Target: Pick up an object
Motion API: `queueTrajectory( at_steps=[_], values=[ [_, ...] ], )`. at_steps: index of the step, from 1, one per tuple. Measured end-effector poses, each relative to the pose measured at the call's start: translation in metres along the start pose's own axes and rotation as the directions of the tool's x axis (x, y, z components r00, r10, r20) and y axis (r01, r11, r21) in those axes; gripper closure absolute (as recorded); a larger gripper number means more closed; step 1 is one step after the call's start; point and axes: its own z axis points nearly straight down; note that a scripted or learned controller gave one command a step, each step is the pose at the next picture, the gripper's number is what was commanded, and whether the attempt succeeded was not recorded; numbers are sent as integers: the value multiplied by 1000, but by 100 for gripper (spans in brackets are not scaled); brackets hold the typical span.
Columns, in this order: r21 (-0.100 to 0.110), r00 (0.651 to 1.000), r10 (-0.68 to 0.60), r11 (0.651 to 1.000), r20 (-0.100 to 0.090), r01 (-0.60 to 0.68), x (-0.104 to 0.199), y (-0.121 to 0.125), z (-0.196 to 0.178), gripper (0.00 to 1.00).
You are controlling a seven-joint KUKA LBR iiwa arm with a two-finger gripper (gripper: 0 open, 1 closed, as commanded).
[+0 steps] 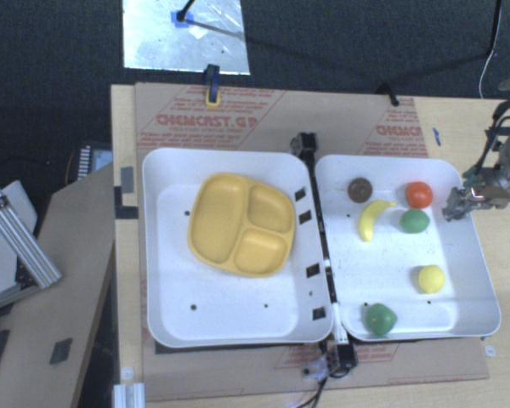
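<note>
You have the gripper at the right edge of the right bin, just over its rim and level with the upper row of objects. It is small and partly blurred, so you cannot tell whether the jaws stand open or closed; nothing shows between them.

All your candidates lie in that right bin. Nearest the gripper is the orange-red ball, with a green ball just below it, close enough that they may be touching. The banana lies tilted to their left, and a brown round piece sits just above its upper end. A yellow lemon-like fruit sits alone lower down, and a second green piece rests near the bin's front edge. The left bin carries only a yellow divided plate.

These look like toy fruit, so expect them to be light, stiff and smooth. The round ones will likely roll or squirt away if you pinch off-centre; close across the widest part. The yellow fruit is your cleanest target, since it stands apart from its neighbours. For the banana, take it across the narrow middle, jaws square to its length. The orange-red and green pair leaves little room for a finger between them.
</note>
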Motion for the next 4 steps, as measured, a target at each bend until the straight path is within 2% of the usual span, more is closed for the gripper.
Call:
queueTrajectory(
  at_steps=[1, 2, 4],
  values=[
    [0, 1000, -1, 1000, 0, 1, 10, 5, -54, 100],
    [3, 1000, -1, 1000, -1, 1, 10, 6, -73, 100],
    [6, 1000, -3, 1000, -3, 3, 107, 9, -36, 100]
  ],
)
